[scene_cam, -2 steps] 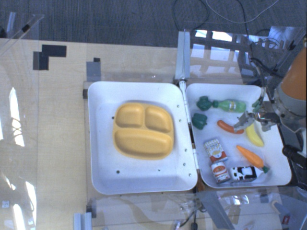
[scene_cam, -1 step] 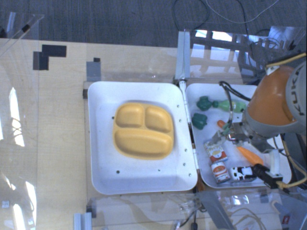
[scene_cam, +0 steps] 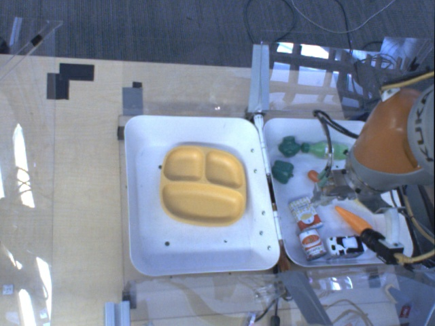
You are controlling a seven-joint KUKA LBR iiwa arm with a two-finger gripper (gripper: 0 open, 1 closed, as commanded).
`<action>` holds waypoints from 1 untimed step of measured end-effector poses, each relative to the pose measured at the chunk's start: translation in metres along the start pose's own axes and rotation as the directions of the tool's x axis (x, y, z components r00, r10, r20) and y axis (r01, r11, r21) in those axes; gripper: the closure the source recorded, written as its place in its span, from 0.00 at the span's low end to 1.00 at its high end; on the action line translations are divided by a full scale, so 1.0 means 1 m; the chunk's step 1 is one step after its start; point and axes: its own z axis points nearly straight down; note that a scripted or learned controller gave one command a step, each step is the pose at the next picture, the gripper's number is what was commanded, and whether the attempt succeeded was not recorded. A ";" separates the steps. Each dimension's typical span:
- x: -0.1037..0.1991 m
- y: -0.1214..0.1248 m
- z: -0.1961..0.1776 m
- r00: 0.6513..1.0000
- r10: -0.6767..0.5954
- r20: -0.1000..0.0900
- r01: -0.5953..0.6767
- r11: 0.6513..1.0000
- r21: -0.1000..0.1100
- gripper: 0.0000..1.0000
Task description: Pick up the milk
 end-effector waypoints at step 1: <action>-0.066 0.006 -0.190 0.991 -0.136 0.003 0.136 0.991 0.000 1.00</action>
